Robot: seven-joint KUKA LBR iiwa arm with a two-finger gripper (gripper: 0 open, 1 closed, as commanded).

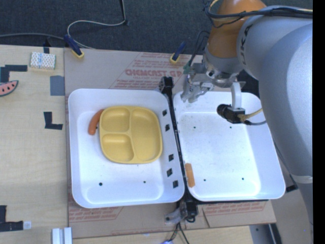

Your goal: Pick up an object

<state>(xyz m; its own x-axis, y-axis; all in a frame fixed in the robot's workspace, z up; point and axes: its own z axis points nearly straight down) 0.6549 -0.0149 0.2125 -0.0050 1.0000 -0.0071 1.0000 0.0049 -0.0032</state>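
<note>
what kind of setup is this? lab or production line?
Likely a robot lab test bench: two white bins on taped-down cardboard, loose cables, toy items like a yellow divided plate.

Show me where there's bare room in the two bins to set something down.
Right bin: most of its floor is bare; only a small orange piece lies against the divider at the near left. The gripper hangs over the far left corner. Left bin: crowded by the yellow plate and the orange piece beside it; a bare strip runs along the near edge.

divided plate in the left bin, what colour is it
Yellow; the divided plate shows plainly in the camera view, lying in the left bin.
</note>
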